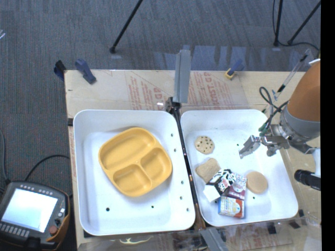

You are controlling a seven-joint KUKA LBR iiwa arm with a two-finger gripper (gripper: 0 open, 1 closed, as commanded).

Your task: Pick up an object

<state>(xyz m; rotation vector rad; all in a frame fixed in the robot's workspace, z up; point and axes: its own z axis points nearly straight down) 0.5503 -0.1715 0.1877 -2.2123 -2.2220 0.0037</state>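
Presently the gripper point(250, 148) hangs over bare floor of the right bin point(235, 118), nothing between its jaws; how wide they stand I cannot tell. Nearest candidates lie below it: a tan round piece point(257, 182) and a small carton point(232, 200), with a cookie point(204, 145) off to its left. All look light and rigid; edge-to-edge grasps across the round piece seem safest.
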